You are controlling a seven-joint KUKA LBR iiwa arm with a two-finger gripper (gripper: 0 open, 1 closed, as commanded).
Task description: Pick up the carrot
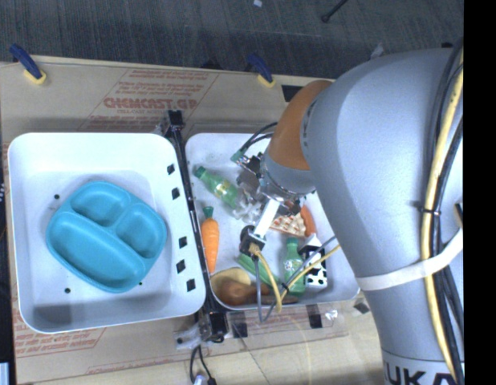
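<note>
Crowded right bin (pixel 201 144): green bottle (pixel 216 185) above the carrot (pixel 209 239), pizza slice (pixel 290 225) and second green bottle (pixel 292 257) to its right, brown bowl (pixel 232 287) just below its tip. Carrot along that bin's left wall, leafy end up the view. In the left bin (pixel 23 167), a blue divided plate (pixel 106 235). From the right, arm (pixel 392 175) bent in over the right bin, gripper (pixel 252 184) low beside the first bottle, right of the carrot. Claw open or closed: cannot tell.
</note>
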